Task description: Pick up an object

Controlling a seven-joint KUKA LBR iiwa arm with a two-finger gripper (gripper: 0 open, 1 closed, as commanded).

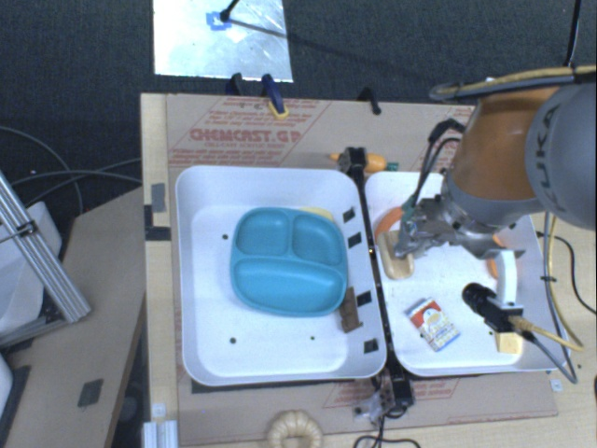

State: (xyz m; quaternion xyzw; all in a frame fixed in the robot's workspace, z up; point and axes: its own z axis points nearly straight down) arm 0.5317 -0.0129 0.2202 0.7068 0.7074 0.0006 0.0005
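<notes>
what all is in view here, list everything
bins: 2, white, side by side on cardboard
plate: 1, blue, divided, middle of left bin
brown piece: 1, brown, left bin, at the plate's near right edge
packet: 1, red and white, right bin, near side
block: 1, tan, right bin's left side
foil sheet: 1, silver, beyond the bench
arm: 1, grey and orange, from the right
gripper: 1, dark, low over the block
</notes>
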